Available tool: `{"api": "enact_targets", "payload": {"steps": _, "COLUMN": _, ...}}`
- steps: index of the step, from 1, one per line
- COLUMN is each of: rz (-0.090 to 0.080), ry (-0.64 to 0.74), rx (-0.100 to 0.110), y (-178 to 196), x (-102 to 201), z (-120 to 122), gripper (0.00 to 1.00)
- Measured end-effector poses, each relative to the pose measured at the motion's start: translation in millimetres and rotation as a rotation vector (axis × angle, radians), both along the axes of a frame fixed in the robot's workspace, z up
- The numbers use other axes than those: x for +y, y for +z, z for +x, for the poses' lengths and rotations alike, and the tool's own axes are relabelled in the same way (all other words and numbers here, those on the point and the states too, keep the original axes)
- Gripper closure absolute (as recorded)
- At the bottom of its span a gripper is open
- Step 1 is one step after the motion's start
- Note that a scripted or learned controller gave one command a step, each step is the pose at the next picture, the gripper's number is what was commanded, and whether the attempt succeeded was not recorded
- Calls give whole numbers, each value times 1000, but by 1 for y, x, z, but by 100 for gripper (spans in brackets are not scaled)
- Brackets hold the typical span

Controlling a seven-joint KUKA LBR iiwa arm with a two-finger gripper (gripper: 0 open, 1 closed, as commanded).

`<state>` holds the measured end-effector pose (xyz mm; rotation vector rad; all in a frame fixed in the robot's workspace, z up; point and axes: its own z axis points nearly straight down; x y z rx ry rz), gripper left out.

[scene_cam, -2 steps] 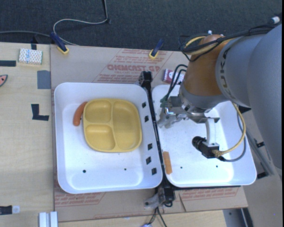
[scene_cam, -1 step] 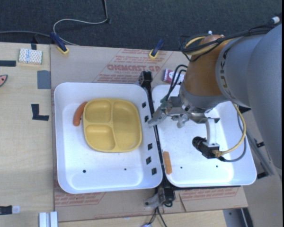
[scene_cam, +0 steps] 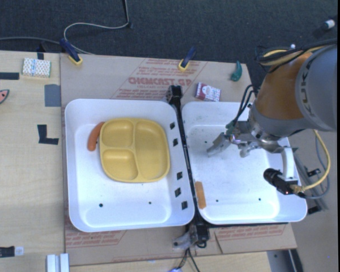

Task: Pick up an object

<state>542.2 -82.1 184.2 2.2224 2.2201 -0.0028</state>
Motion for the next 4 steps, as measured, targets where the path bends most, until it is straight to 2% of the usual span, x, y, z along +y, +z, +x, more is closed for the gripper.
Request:
{"api": "enact_targets", "payload": {"steps": 2, "rz": 2, "ry": 3, "rx": 1, "y": -1, "x": 79, "z": 56, "gripper": 0}}
{"api": "enact_targets", "payload": {"steps": 3, "rz": 1, "ry": 3, "rx": 0, "y": 0, "x": 97, "z": 111, "gripper": 0}}
{"api": "enact_targets", "payload": {"steps": 4, "rz": -1, "ry": 1, "rx": 0, "y": 0, "x": 40, "z": 126, "gripper": 0}}
